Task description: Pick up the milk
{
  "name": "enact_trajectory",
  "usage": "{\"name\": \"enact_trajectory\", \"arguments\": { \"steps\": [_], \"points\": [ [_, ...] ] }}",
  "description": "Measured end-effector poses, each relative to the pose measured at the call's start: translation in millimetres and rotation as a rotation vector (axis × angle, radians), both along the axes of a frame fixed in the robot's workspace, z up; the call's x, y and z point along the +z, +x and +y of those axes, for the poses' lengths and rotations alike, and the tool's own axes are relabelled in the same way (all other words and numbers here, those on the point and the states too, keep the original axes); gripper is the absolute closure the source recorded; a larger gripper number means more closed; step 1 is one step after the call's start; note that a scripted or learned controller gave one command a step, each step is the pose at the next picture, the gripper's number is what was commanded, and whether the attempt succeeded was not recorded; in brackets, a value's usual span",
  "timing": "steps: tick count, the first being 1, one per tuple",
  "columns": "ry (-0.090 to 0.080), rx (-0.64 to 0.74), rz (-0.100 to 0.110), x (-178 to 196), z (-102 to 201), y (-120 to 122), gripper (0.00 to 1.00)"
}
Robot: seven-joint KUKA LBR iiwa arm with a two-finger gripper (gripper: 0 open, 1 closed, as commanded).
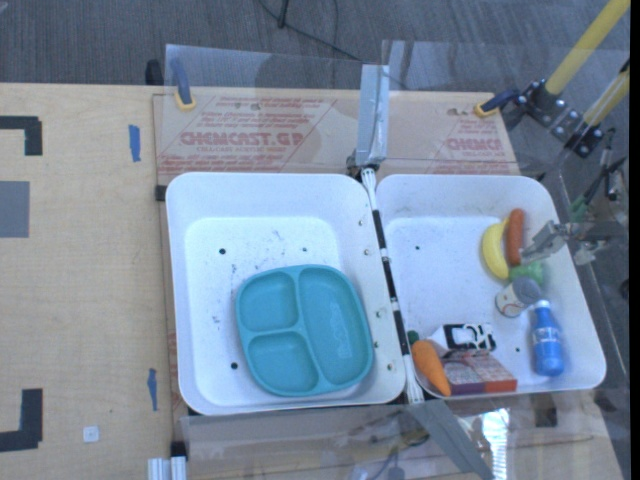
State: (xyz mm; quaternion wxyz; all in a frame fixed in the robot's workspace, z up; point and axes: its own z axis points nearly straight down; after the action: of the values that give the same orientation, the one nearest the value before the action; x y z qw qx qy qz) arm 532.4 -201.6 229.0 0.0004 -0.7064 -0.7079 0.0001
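Locating milk: black-and-white carton lying low in the right bin, by its front wall, crowded against carrot and pink box.
Gripper: near the bin's right rim, well apart from the milk; how far open cannot be told.
Judgement: the neighbours probably force a top approach.

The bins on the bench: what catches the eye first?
A big teal divided plate lies in the left bin. The right bin holds a jumble along its right and front: a yellow banana, a blue bottle and an orange carrot.
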Motion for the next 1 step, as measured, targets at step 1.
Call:
{"name": "enact_trajectory", "arguments": {
  "steps": [1],
  "points": [
    [0.0, -0.043, 0.0, -118.5, 49.0, -47.3, 0.0]
  ]
}}
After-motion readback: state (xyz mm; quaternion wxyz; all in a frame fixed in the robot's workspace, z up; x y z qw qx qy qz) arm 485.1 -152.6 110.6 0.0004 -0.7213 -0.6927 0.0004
